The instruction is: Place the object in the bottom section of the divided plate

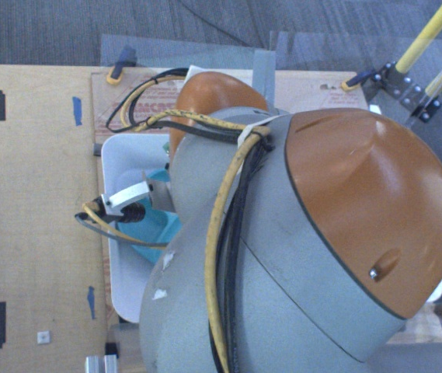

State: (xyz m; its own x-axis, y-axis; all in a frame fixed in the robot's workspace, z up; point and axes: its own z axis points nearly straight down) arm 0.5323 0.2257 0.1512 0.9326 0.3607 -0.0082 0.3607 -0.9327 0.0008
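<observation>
My grey and orange arm (283, 239) covers most of the view, reaching over the white bin (118, 158) on the left. Its wrist end, with the gripper (161, 199), hangs low over the bin's middle and is mostly hidden by the arm's own body. Under it a teal piece of the divided plate (152, 230) shows inside the bin, with one edge pointing toward the bin's near left wall. The plate's sections and any object on or above them are hidden by the arm.
Brown cardboard bench (34, 208) lies to the left of the bin, with black corner marks and bits of blue tape (77, 111). Dark cables (139, 95) loop over the bin's far edge. Yellow poles (430, 33) stand at the top right.
</observation>
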